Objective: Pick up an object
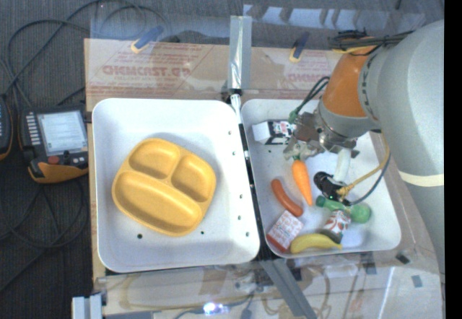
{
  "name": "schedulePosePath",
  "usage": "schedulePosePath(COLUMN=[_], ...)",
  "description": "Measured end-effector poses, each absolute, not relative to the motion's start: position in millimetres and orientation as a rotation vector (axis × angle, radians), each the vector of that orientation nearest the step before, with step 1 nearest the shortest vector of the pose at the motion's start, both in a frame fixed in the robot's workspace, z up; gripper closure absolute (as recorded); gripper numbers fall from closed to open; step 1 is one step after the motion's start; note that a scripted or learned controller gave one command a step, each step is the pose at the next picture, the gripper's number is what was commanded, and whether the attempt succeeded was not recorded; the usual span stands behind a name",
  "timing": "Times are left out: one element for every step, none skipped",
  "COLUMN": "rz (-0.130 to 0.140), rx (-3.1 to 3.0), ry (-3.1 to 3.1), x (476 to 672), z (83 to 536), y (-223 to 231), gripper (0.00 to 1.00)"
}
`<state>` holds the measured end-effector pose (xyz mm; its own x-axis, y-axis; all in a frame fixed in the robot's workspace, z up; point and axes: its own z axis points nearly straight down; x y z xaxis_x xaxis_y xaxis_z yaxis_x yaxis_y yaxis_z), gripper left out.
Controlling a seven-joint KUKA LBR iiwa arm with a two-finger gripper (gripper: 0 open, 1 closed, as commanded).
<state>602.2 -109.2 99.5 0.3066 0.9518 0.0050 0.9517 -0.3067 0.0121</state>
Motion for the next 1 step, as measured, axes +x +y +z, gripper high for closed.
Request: schedulePosePath(rz=[-0.009], rx=[2.619], ry=[1.731], x=[667.9], z=[182.8], y=[-68.8], gripper=[1.00])
